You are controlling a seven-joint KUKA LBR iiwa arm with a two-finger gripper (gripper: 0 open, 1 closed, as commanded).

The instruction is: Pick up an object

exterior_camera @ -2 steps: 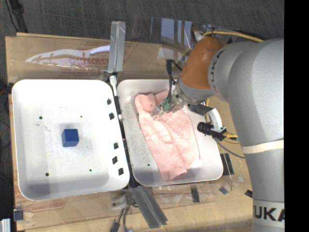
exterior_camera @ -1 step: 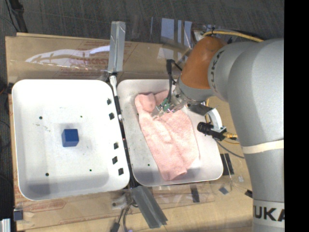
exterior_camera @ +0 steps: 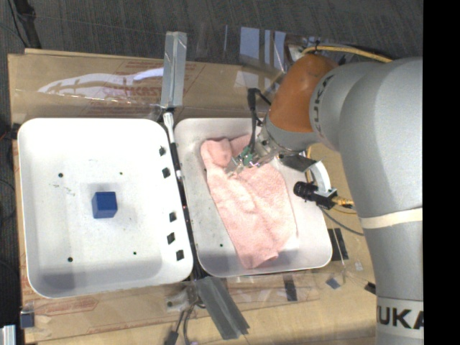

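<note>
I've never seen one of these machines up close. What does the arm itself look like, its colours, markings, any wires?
The arm is thick, rounded and light grey, with an orange band above the wrist. A pale ring circles its lower segment, and black letters reading "KUKA" mark the base. Thin cables, one yellowish, run along the wrist, and a small black fitting sticks out beside it. The gripper is small and metallic.

My arm [exterior_camera: 374,149] enters from the right side of the view, its grey links bulking large. The orange band [exterior_camera: 298,95] above my wrist sits at the upper middle. The wrist is bent downward, and my gripper [exterior_camera: 246,159] is lowered, pointing down and toward the left. Finger state not resolvable.
</note>
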